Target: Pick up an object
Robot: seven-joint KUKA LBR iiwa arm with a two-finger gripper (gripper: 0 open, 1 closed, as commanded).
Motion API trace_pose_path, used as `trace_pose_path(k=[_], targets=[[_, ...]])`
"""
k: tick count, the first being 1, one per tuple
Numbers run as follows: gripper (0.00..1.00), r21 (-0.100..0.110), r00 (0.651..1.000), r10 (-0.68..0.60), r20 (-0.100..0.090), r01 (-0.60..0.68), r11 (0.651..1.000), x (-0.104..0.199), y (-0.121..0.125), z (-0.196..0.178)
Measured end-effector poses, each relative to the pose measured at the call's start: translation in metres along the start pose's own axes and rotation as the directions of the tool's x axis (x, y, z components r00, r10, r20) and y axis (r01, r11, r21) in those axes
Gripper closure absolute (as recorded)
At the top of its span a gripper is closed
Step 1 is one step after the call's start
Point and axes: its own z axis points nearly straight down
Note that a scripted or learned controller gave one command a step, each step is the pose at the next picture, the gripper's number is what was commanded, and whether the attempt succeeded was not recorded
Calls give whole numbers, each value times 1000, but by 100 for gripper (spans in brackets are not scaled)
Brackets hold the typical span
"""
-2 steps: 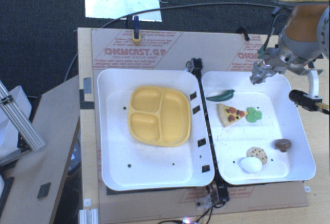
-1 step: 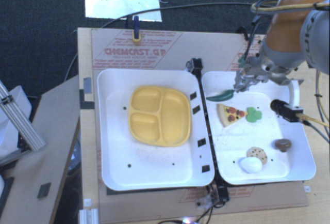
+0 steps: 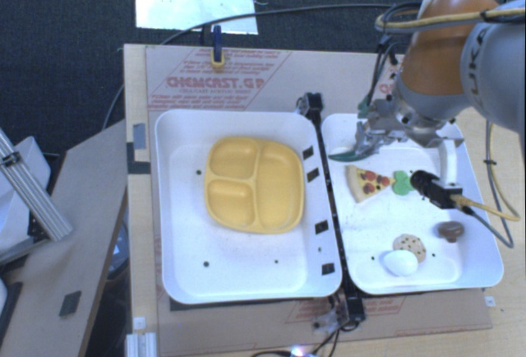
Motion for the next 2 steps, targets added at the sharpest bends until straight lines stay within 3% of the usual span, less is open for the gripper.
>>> trace_pose_path(k=[2], targets=[[100,-1,1000,-2,0,2,1000,110,-26,-14]])
